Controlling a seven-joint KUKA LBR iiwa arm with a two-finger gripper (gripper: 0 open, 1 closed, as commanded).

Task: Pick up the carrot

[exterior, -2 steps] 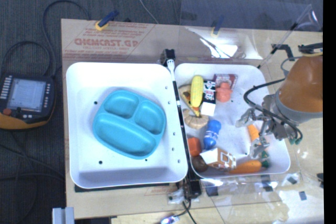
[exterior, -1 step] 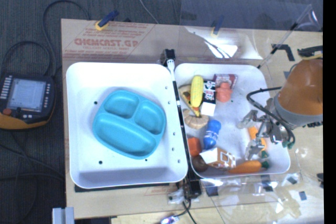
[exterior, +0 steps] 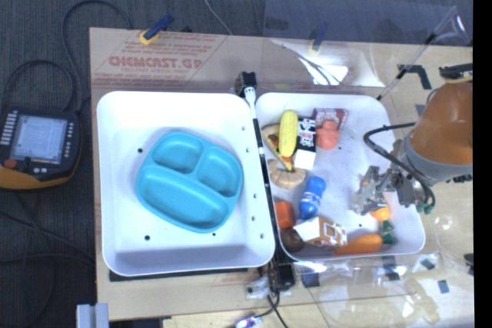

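Two shallow white plastic bins sit side by side on a tan board worktop [exterior: 154, 57] printed with red lettering. The left bin [exterior: 123, 242] has smooth rounded walls and carries a glossy turquoise divided plate [exterior: 189, 179], rounded in outline, with three moulded compartments, lying tilted across the bin floor. The right bin [exterior: 361, 107] holds a jumble of small things. The carrot [exterior: 356, 245] lies on its side along the near wall, a smooth orange tapered shape with a bit of green at its right end. Just left of it is a small printed carton [exterior: 323, 231], partly white. Farther in, a yellow corn cob [exterior: 287, 133], ribbed and long, lies pointing far to near beside a dark and white packet [exterior: 307, 136]. A salmon-coloured rounded piece [exterior: 328, 136] sits right of that packet. A blue bottle [exterior: 311, 196] with a pale cap stands near the middle, a beige round piece [exterior: 290, 179] to its left, and an orange rounded lump [exterior: 284, 214] near the left wall. The arm [exterior: 446, 127], grey with a broad orange band, comes in from the right. Its pincer [exterior: 375, 194] hangs over the right part of this bin, above and apart from the carrot; its metal parts blur together, so I cannot tell how wide it is or whether anything is in it. A dark handheld screen unit [exterior: 37, 146] with orange trim lies on the grey carpet at far left.
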